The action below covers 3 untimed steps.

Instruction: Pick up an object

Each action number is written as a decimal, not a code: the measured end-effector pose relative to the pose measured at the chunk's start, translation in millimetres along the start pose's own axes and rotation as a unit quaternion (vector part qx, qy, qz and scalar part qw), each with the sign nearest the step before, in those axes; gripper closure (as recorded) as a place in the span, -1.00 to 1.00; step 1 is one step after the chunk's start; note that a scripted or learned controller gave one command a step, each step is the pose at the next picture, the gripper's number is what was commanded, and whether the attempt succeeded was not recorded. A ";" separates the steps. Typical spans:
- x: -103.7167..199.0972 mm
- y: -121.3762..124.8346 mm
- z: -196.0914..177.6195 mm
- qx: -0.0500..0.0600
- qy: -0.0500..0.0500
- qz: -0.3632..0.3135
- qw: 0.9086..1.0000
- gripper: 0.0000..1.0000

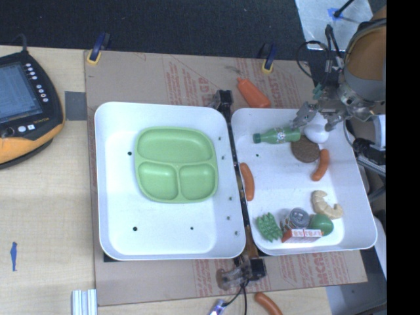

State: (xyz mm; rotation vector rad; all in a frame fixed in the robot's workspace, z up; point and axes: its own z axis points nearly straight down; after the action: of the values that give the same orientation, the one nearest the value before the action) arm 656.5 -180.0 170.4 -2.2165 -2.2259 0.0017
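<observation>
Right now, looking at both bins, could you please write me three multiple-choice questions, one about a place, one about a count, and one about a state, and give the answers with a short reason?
1. Where does the green divided plate lie?
A. in the left bin
B. in the right bin
C. on the cardboard outside the bins

2. How many compartments does the green divided plate have?
A. two
B. three
C. five

3. How does the green bottle rest?
A. upright
B. lying on its side
C. held up in the gripper

Answers:
1. A, the plate sits alone inside the left bin.
2. B, one wide section above two smaller ones.
3. B, its length lies flat on the right bin's floor beside the gripper.
</observation>
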 end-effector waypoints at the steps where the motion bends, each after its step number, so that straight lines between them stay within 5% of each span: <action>1: 25.2 -0.9 60.6 0.002 0.000 -0.001 1.000 -1.00; 2: 28.8 -37.2 18.7 0.001 0.000 0.001 1.000 -1.00; 3: 27.8 -37.5 8.7 0.002 0.000 0.001 1.000 1.00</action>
State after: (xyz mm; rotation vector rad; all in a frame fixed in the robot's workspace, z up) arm 618.9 -152.4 161.7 -2.2154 -2.2217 0.0064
